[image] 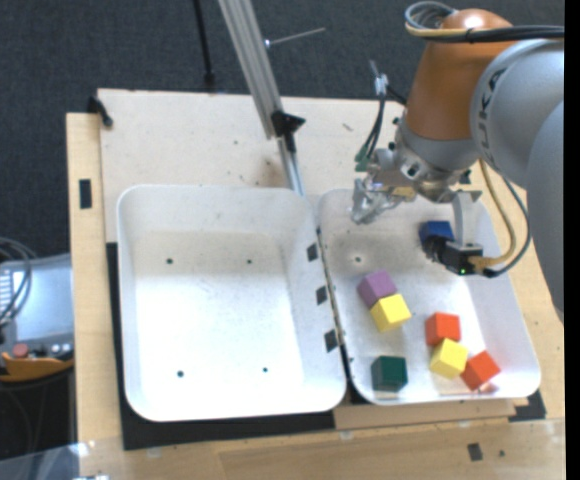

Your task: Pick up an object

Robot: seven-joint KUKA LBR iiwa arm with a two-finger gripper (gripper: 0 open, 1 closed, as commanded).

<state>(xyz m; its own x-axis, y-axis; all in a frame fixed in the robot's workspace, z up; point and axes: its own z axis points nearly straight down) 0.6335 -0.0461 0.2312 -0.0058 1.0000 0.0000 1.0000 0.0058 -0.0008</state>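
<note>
**benchwatcher:** So where's the gripper (368,204) sitting? Looks like it's at the far end of the right bin (518,353), close to the divider, with nothing between its fingers. Can't tell how wide they are, the tips are a blur.

**cubefan:** Yeah, it's empty. The nearest blocks are the purple cube (375,288) and the yellow cube (390,312), touching each other, straight toward the camera from the gripper along that same bin. The blue cube (435,234) is off to its right, partly behind a cable. Probably the purple one is the easiest grab: just slide nearward and drop.
</note>
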